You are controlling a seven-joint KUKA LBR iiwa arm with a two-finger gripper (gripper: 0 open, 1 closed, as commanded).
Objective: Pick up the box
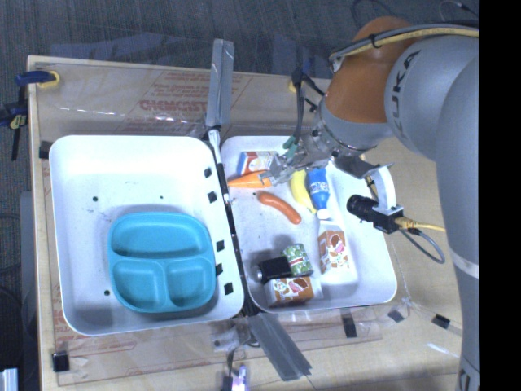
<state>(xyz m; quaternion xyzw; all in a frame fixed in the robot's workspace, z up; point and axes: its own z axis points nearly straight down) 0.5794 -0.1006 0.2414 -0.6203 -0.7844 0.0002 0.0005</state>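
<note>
Gripper (281,165): hangs low over the far left corner of the right bin (383,287), just above the box (254,162); you cannot tell its state from this angle. Worktop (122,96): bears both bins side by side. Left bin (81,161): holds a blue divided tray (163,261), well apart from your work. Box: small carton, white with red print, lying flat against the far wall near the divider; judge it light, stiff enough but crushable, with smooth faces; take it across its narrow sides. Crowding: an orange carrot-like piece (248,181) touches its near edge, and a sausage (279,207), banana (299,187) and blue-labelled bottle (318,191) lie just beside. Free room lies upward only; wall and divider hem in the far and left sides.
</note>
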